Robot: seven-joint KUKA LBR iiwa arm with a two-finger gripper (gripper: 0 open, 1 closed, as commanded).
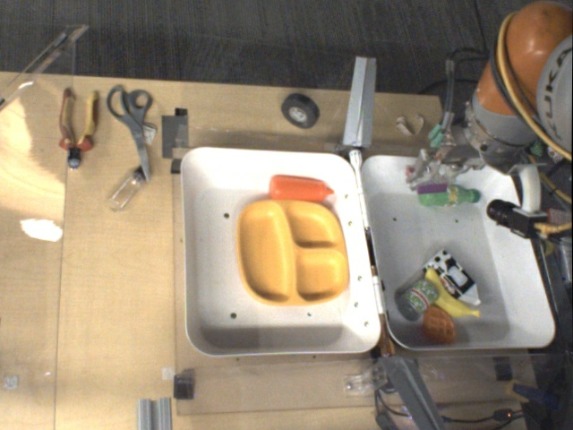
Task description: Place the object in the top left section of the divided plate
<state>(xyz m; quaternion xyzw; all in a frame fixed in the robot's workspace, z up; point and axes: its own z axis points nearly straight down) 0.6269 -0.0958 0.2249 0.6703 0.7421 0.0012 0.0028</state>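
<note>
Pincer (pixel 436 170) hangs over the green bottle (pixel 448 195); I cannot tell its grip. Carry slowly toward nine o'clock, to the yellow plate (pixel 291 249).

The wooden bench (pixel 98 285) carries two white bins side by side: the left bin (pixel 210 321) and, touching its right edge, the right bin (pixel 394 240). Left of the left bin lie scissors (pixel 134 119) and, further left, red-handled pliers (pixel 76 124). A small clear piece (pixel 125 189) lies just below the scissors. A tape roll (pixel 300 109) sits beyond the left bin's far edge.
</note>
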